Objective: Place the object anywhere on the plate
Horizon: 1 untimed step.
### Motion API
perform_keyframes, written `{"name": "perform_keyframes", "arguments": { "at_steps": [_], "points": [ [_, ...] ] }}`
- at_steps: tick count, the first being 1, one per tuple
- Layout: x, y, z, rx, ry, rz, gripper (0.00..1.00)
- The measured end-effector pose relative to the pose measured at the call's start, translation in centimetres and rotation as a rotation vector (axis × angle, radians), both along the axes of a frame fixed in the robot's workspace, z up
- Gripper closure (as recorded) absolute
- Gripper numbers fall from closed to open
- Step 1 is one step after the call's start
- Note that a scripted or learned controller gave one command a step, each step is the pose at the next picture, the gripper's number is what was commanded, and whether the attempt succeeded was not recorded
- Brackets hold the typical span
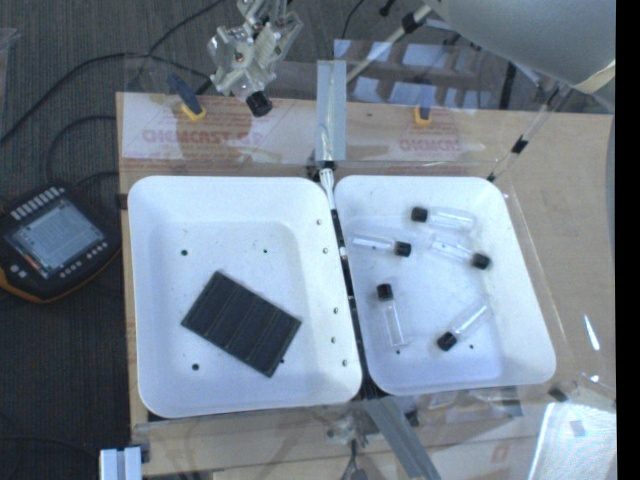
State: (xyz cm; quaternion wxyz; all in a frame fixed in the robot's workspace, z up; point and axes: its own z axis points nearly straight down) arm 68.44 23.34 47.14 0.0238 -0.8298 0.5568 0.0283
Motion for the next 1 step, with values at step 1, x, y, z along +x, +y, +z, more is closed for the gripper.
{"name": "perform_keyframes", "arguments": {
  "at_steps": [1],
  "points": [
    [0.26, -0.04, 0.69, 0.012, 0.002, -0.004, 1.00]
  ]
}}
